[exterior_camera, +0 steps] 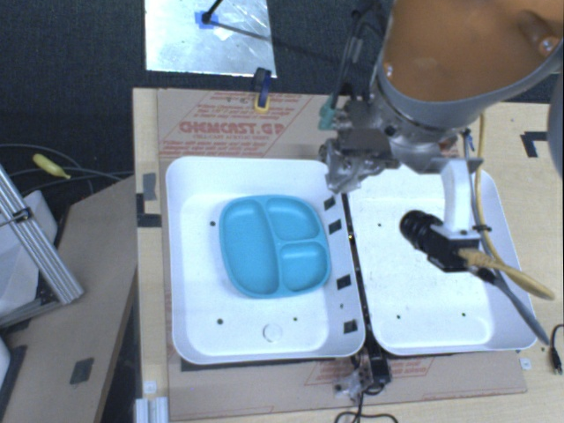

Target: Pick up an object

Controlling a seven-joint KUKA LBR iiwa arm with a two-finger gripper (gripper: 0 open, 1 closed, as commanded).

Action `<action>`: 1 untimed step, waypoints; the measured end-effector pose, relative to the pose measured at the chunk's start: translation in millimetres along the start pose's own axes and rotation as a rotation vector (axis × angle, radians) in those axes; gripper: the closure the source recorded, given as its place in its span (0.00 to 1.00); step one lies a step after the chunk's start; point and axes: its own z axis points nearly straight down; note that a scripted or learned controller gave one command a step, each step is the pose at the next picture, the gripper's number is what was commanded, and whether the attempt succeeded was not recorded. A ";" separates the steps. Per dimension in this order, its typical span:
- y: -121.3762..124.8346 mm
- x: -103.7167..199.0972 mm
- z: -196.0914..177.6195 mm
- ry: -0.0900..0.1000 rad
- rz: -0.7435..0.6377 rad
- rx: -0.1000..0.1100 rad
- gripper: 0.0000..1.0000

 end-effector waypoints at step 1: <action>9.2 36.8 24.1 -0.004 0.004 0.007 1.00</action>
